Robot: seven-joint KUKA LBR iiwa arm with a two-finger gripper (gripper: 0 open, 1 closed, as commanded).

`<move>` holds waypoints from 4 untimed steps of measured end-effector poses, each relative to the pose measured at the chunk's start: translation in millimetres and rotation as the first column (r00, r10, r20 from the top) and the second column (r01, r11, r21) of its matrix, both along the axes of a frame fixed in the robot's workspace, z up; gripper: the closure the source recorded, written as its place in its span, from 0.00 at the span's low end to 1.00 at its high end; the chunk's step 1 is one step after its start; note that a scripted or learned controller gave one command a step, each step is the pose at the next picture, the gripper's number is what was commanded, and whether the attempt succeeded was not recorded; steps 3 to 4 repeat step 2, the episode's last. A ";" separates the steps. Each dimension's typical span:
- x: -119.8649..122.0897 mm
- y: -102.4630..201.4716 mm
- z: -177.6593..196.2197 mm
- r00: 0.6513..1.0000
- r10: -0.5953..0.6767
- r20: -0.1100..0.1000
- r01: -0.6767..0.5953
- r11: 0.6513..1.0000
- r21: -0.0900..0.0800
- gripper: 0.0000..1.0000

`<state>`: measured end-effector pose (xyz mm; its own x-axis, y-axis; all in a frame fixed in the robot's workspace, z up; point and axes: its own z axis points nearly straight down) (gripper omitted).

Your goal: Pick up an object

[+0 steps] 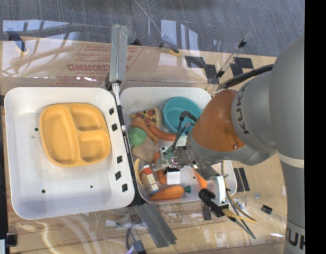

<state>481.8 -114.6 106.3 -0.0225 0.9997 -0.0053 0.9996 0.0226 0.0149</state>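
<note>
Arm (258, 115): grey, with an orange band (215, 128) above the wrist; it reaches in from the right and hangs over the right bin.
Hand (172, 163): low over the middle of the right bin, among the clutter; I cannot tell whether it is spread or closed, and nothing can be seen gripped in it.
Right bin (132, 95): white, shallow, crowded with toy food and small things.
Teal bowl (176, 111): at the far side of the right bin, partly under the wrist.
Pizza slice (148, 114): just left of the bowl.
Sausage (152, 129): orange, lying across the bin near the pizza slice.
Green ball (137, 136): by the left wall of the right bin, just beside the sausage.
Carrot (167, 193): orange, lying along the near wall of the right bin.
Small bottle (148, 178): near the left wall, just left of the hand.
Left bin (25, 194): white, beside the right bin.
Yellow tray (74, 133): a divided plate lying flat in the left bin.
Table (57, 62): brown, under both bins.
</note>
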 end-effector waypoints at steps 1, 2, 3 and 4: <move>0.3 0.4 8.8 1.000 0.006 0.000 -0.006 1.000 -0.001 1.00; 21.8 70.9 86.1 0.995 -0.102 -0.016 0.102 0.995 0.007 1.00; 21.8 70.9 86.1 0.995 -0.102 -0.016 0.102 0.995 0.007 1.00; 21.8 70.9 86.1 0.995 -0.102 -0.016 0.102 0.995 0.007 1.00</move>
